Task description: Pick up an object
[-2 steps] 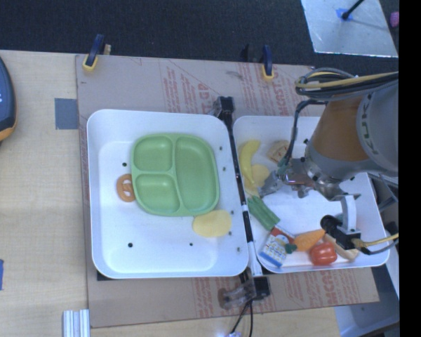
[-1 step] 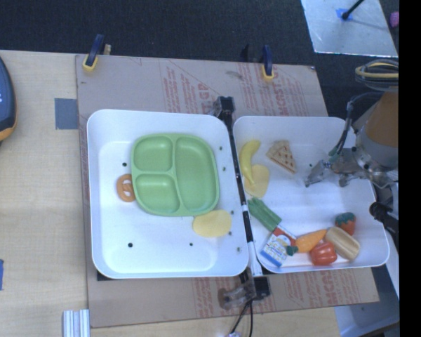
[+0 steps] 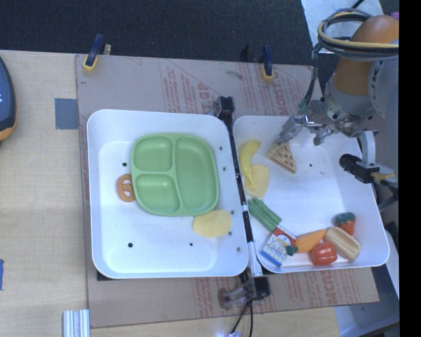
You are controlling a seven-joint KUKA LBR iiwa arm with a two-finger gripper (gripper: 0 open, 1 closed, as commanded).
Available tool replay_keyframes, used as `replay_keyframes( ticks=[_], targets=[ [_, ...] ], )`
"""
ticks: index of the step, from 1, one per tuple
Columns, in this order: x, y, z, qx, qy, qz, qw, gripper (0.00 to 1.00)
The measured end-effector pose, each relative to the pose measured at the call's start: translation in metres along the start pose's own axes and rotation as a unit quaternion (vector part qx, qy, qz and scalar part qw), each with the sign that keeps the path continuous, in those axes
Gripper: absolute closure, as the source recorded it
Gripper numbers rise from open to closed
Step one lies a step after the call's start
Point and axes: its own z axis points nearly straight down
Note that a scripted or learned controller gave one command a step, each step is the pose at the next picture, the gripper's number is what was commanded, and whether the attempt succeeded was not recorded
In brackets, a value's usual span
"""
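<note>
The hand hangs over the far part of the right bin, its two fingers spread apart with nothing between them. One fingertip points down-left toward a tan, wedge-shaped pizza slice with a dotted surface; the tip is just beside the slice's far corner, and whether it touches cannot be told. The slice lies flat on the bin floor, near the far left corner of that bin.

Left of the slice, against the bin's left wall, lie a yellow banana and a pale yellow chip-like piece. Nearer along that wall is a green pod. The near right corner of this bin is crowded: a small blue-and-white packet, an orange carrot, a red tomato, a hot dog bun and a strawberry sit close together. Between the slice and this cluster, the middle of the bin floor is bare white.

The left bin holds a green divided plate, an orange pretzel touching its left edge, and a yellow piece at its near right corner. Both bins rest on a cardboard sheet on the wooden table.
</note>
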Motion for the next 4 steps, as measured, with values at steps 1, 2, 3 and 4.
replay_keyframes(
  ticks=[1,2,3,4],
  targets=[
    [0.023,-0.022,0.042,0.007,0.001,0.002,1.0000,0.00],
    [0.052,-0.065,0.033,0.007,0.001,0.004,1.0000,0.00],
    [0.053,-0.017,0.040,0.009,-0.001,0.001,1.0000,0.00],
    [0.052,-0.009,0.041,0.016,-0.002,0.002,0.9999,0.00]
  ],
)
